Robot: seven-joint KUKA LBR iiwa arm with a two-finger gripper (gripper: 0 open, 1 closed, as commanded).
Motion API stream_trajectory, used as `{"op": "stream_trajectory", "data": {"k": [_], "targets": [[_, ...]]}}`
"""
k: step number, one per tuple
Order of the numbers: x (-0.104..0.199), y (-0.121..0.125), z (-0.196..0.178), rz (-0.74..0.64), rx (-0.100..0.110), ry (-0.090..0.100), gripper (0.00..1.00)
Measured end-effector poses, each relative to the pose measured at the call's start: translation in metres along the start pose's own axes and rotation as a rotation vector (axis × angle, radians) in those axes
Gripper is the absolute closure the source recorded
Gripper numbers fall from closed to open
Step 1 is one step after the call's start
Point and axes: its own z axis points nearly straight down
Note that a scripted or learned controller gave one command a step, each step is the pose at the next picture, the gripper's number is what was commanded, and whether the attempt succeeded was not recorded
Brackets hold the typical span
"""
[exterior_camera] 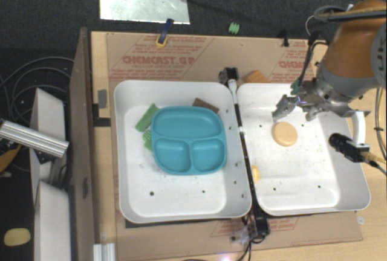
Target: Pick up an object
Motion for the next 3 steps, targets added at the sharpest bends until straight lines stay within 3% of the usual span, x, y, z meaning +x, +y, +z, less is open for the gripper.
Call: {"op": "stream_trajectory", "data": {"k": [1,2,3], "targets": [[-0.04,0.009,0.047,0.004,0.002,-0.001,0.0],[-0.064,0.013,0.121,0.004,0.004,0.0,0.0],[-0.055,0.021,0.142,-0.002,0.001,0.0,0.0]]}}
